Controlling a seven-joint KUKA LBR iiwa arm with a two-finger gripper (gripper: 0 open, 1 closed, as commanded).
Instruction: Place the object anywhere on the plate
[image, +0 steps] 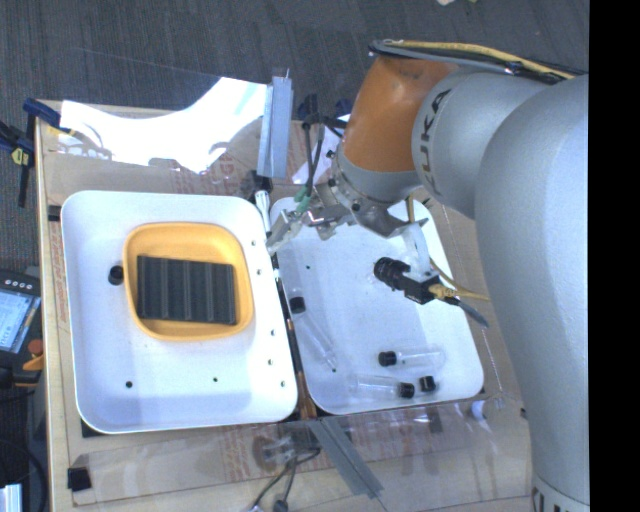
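The yellow plate (187, 281) lies in the left bin (90, 370), left of centre in the frame, with a dark ribbed insert (187, 288) sitting in its well. It rests flat and square to the bin walls, so its whole top is open to a drop from above. A small black cap (116, 274) lies just beside the plate's left edge, on the bin floor.

The right bin (345, 330) holds the loose pieces: 2 clear tubes with black caps (405, 358) near its lower edge and another small dark piece (295, 305) against the wall between the 2 bins. Any of these could be the object meant; none is on the plate yet.

The arm (470, 110) fills the upper right of the frame and bends down over the top of the right bin, which suggests that a pick is being set up there. The gripper (320, 215) hangs at the bin's upper left corner, close to the dividing wall. Its parts are small and tangled with cables here, so how far the jaws stand apart cannot be told, and nothing is visibly between them.
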